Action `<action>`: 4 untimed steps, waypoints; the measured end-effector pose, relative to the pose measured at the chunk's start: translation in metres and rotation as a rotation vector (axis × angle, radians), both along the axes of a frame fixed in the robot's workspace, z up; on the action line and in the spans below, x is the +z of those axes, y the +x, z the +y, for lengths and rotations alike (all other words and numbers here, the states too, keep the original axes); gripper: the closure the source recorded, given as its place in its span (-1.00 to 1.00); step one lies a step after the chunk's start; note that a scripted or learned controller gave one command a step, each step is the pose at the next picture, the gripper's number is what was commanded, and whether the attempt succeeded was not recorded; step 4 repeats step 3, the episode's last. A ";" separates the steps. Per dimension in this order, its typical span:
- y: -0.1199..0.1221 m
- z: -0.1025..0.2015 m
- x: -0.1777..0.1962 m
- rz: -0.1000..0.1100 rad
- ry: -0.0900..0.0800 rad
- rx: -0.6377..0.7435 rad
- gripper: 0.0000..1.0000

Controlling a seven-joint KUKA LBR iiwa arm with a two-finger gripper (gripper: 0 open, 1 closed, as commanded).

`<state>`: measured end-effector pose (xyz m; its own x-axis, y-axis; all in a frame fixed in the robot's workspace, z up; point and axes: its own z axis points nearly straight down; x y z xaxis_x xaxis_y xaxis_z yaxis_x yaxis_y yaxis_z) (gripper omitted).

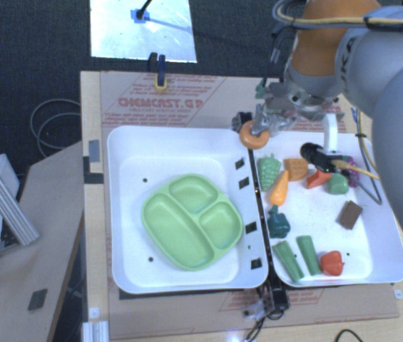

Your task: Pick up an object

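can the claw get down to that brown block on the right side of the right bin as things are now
Probably yes. The brown rectangular block lies apart from the other toys, with bare white bin floor around it. The claw sits at the bin's far left corner, apparently holding an orange ring-shaped toy.

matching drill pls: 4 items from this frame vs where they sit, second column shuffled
1. green divided plate
2. brown block
3. red piece
4. orange ring

A. at the pincer, above the bins' top edge
B. right bin, near the right wall
C. left bin
D. right bin, front, beside two green sticks

Pairs: 1-C, 2-B, 3-D, 4-A
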<state>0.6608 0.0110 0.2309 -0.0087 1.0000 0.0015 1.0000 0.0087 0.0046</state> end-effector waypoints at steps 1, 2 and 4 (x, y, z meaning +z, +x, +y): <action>0.008 0.016 0.003 0.001 -0.001 -0.002 1.00; -0.002 0.006 0.000 0.004 -0.002 -0.008 1.00; -0.003 0.014 -0.014 0.004 -0.002 -0.004 1.00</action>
